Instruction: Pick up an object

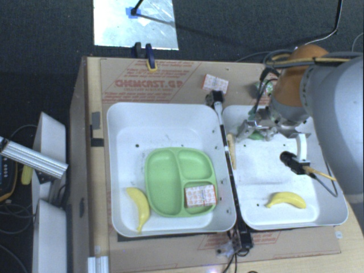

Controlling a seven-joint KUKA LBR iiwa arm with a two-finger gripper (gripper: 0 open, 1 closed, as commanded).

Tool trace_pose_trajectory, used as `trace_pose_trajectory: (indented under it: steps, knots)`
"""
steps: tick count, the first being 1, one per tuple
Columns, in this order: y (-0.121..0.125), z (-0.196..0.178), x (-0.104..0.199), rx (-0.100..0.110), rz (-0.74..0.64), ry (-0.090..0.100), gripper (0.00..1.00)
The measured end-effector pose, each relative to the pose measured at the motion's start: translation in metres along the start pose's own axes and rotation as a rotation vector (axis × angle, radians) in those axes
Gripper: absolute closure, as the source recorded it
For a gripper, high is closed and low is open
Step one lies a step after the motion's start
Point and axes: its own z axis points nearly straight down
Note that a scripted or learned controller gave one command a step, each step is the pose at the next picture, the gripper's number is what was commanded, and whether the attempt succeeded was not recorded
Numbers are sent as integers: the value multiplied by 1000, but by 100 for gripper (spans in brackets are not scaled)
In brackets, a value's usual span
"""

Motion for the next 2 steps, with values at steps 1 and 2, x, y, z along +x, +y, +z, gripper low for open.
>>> trace_pose_trajectory:
  steps: [1, 2]
  knots:
    - [27, 0, -40, 0, 2, -1, 0]
    - [29, -11, -40, -4, -3, -2, 100]
